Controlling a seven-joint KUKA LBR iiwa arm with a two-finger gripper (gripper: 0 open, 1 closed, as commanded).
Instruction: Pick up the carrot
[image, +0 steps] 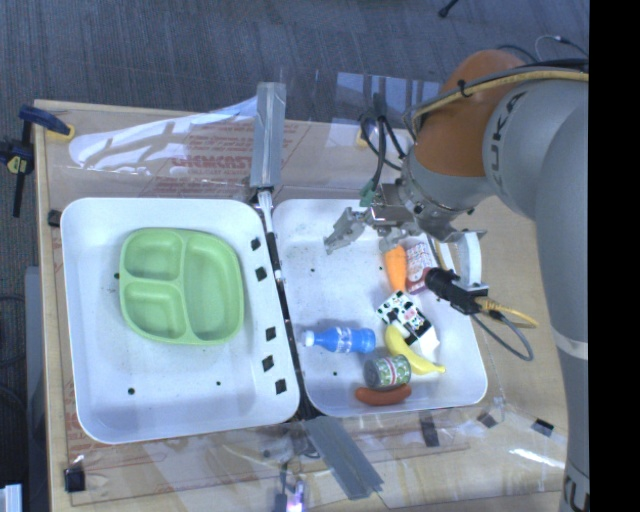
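Observation:
The carrot (397, 268) is a short orange piece lying in the right bin (330, 290), toward its far right side. It lies against a red and white packet (418, 262). My gripper (370, 232) hangs over the far part of that bin, just above and left of the carrot's upper end. Its fingers are spread open, one grey finger (340, 231) reaching out to the left, with nothing between them. The wrist hides the carrot's far end.
Near the carrot lie a black and white cow-patterned box (408, 315), a banana (415, 358), a blue bottle (341, 340), a small can (387, 372) and a red sausage (383, 395). The left bin (90, 380) holds a green divided plate (182, 285).

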